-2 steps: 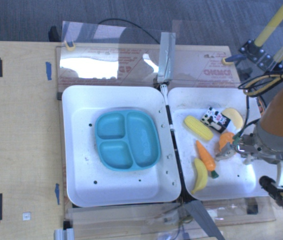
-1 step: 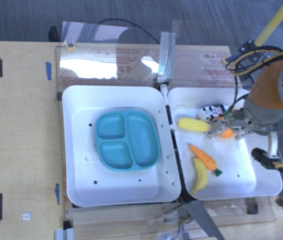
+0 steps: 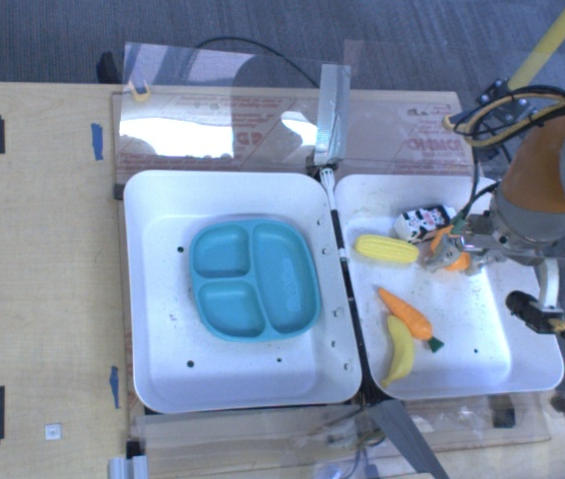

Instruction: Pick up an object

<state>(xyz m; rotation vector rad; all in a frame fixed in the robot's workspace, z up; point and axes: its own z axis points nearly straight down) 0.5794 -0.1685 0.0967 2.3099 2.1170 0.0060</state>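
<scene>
Camera view, from above at a slant. Two shallow white bins stand side by side on a wooden bench [image 3: 33,297]. The left bin [image 3: 153,367] holds a blue divided plate [image 3: 256,278] with three compartments, lying flat near its centre. The right bin [image 3: 482,362] holds four loose objects: a yellow corn cob [image 3: 386,249] near the bin's upper left, a black-and-white toy [image 3: 424,221] just above and to the right of the cob, an orange carrot [image 3: 407,313] with a green tip near the middle, and a yellow banana [image 3: 399,350] touching the carrot from below. The arm [image 3: 547,173], grey with an orange band, enters from the right; its gripper [image 3: 449,250] hangs low over the bin's upper part, just right of the cob and below the toy. Whether it is parted, closed, or grasping anything cannot be told; an orange shape sits at its tip.
</scene>
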